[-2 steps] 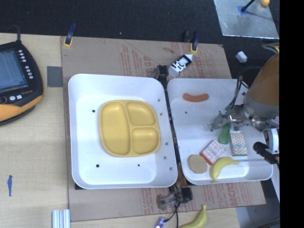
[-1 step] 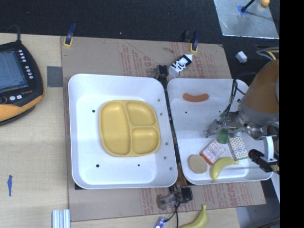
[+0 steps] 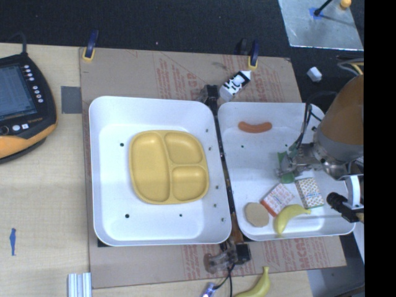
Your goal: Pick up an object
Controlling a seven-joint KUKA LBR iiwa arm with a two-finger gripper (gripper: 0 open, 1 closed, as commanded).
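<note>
Camera view: gripper just above cracker packets.

- Light wooden bench, bearing a brown cardboard sheet.
- Two shallow white bins: left, right, side by side.
- Orange-edged control pendant at left.
- Yellow banana at front edge.

Divided tray in left bin; sausage, banana in right bin.
</note>
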